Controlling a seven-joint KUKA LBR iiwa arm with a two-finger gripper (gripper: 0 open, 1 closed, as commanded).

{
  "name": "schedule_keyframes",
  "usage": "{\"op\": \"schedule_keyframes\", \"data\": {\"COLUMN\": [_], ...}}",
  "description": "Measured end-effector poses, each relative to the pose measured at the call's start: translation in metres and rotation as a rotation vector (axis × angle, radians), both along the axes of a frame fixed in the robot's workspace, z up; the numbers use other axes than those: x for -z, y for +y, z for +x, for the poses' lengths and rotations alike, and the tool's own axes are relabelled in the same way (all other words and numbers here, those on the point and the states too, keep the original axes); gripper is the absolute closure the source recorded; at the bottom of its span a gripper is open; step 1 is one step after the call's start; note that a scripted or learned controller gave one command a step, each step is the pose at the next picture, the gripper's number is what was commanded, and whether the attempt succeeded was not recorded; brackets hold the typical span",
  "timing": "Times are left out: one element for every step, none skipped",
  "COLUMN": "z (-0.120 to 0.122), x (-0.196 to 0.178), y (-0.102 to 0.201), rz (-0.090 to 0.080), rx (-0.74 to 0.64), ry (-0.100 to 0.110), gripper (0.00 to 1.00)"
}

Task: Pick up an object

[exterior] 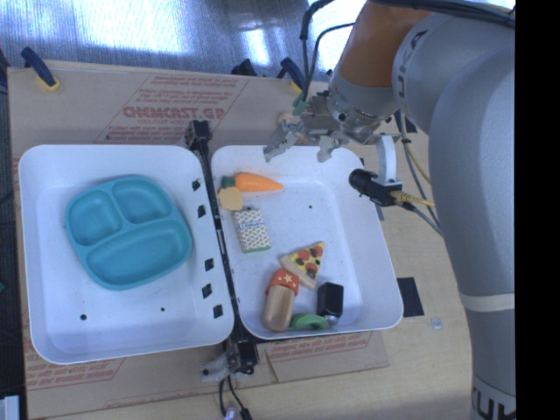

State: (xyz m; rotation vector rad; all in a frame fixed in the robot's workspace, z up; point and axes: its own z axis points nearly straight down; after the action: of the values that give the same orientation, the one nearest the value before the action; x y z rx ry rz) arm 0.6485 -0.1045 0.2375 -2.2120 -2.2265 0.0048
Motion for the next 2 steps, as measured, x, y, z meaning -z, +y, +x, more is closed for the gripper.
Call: {"op": "schedule_keyframes", "data": {"z": [0.007,-0.083], "x": [0.134,0.147], "y": [0.004,0.007], "rz": [0.001,0.001], "rx": [-0.16,-0.113], "ry": [0.001,0.002], "gripper": [0.0,0.0]}}
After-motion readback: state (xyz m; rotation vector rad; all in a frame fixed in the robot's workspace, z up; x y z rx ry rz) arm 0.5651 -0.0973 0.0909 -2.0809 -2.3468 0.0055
